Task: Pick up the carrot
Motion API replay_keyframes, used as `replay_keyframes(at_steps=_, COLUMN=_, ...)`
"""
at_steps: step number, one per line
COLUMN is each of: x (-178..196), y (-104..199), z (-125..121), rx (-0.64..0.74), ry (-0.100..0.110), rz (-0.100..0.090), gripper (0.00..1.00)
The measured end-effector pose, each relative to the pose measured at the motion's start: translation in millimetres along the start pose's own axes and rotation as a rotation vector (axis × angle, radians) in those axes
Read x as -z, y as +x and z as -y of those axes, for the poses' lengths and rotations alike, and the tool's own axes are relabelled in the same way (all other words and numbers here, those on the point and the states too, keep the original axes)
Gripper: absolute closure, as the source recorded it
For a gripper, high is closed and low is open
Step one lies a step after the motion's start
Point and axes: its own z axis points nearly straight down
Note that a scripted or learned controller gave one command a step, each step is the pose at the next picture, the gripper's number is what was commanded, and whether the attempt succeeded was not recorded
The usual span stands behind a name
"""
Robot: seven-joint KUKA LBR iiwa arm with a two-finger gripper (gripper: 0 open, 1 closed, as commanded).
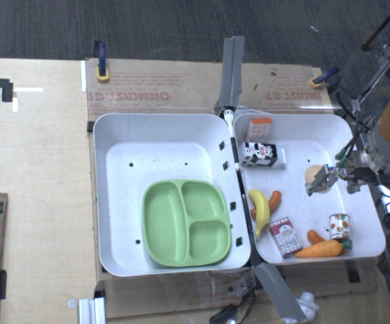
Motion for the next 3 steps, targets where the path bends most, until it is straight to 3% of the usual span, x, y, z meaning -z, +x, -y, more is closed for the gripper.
replay_keyframes(at_steps=1, x=1, y=-23, z=-17, rx=0.004, ry=0.001, rz=0.0, gripper=0.0)
replay_keyframes(at_steps=2, x=-73, y=-26, z=1, rx=0.141, ry=0.001, rz=-0.001, gripper=0.0)
replay_keyframes(at_steps=3, x=-159, y=-96, z=-44, rx=0.475, ry=-0.002, rz=0.0, gripper=0.0)
